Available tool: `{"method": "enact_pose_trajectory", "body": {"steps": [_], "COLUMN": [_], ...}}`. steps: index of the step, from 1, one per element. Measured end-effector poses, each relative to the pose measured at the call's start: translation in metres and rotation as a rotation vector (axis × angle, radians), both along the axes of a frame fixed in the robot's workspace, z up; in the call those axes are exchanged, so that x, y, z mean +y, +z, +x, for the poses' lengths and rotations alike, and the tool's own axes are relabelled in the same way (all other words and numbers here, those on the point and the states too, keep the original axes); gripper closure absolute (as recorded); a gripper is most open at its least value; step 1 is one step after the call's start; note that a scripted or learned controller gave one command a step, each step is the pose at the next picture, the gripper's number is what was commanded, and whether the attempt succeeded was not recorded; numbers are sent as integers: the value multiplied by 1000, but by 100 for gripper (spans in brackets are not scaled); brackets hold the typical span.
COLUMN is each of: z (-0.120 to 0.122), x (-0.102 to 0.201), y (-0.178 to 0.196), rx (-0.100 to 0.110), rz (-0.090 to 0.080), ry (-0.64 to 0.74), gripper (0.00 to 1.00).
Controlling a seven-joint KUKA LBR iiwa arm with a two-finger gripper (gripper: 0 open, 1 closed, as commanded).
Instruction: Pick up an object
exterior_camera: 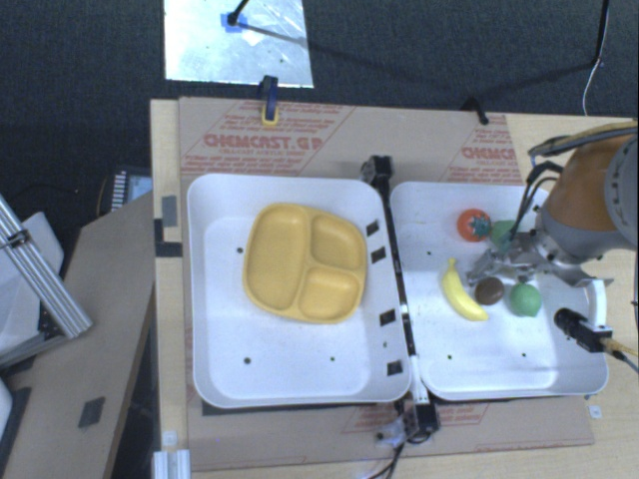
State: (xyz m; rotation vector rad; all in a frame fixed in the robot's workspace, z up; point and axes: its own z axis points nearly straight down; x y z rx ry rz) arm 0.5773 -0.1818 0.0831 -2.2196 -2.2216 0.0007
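On the counter, the left bin (215,297) carries a yellow divided plate (305,262), while the right bin (469,372) holds a banana (462,292) lying with its long axis running top to bottom of the view, a brown round object (488,290) touching its right side, a green ball (525,298) just right of that, and a red tomato-like object (472,225) further up. The claw (506,261) hangs low just above the brown object, which lies directly beneath and slightly left of it. The arm (589,203) reaches in from the right, wrist bent downward over the bin; I cannot tell how wide the claw stands.
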Motion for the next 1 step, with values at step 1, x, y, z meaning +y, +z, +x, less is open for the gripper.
{"method": "enact_pose_trajectory", "body": {"steps": [1], "z": [2], "x": [-1], "y": [12], "rx": [-5], "rz": [-2], "ry": [0], "gripper": [100]}}
